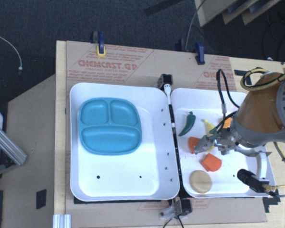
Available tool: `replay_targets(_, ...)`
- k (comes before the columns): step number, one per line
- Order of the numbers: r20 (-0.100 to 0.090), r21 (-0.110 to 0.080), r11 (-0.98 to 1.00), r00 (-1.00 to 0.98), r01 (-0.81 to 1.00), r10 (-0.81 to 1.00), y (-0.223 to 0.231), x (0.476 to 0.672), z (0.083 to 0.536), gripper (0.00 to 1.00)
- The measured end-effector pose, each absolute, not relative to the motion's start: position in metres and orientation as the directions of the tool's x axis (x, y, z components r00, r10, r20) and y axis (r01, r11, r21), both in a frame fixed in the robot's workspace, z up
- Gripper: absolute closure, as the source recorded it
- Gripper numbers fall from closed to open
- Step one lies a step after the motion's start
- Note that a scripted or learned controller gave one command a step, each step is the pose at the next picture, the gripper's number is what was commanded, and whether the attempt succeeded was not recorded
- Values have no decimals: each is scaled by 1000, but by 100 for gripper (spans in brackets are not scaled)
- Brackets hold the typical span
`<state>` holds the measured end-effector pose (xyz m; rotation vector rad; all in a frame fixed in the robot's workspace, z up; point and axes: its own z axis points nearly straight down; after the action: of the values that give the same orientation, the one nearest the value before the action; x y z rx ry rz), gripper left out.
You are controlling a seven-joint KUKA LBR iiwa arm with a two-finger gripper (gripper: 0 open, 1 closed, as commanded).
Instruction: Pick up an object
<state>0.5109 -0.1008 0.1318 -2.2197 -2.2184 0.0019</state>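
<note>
progress: nothing lifted yet; we hover low in the right bin point(258, 106).
jaws point(204, 145): we cannot tell, beside an orange block point(211, 162).

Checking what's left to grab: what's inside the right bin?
In the right bin: a green pepper, two orange pieces, a tan disc, something yellow. The arm covers the far right part.

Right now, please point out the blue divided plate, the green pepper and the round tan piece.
blue divided plate point(111, 125): camera view, on its middle ridge.
green pepper point(188, 123): camera view, on its body.
round tan piece point(200, 181): camera view, on its top face.
</note>
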Motion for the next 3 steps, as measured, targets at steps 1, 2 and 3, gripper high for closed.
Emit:
replay_targets(1, 2, -4, -1, 1, 1000, 1000, -100, 510, 83, 0)
replay_targets(2, 0, 2, -1, 1, 1000, 1000, -101, 511, 95, 100)
replay_targets(3, -1, 2, 0, 0, 1000, 1000, -99, 512, 136, 100)
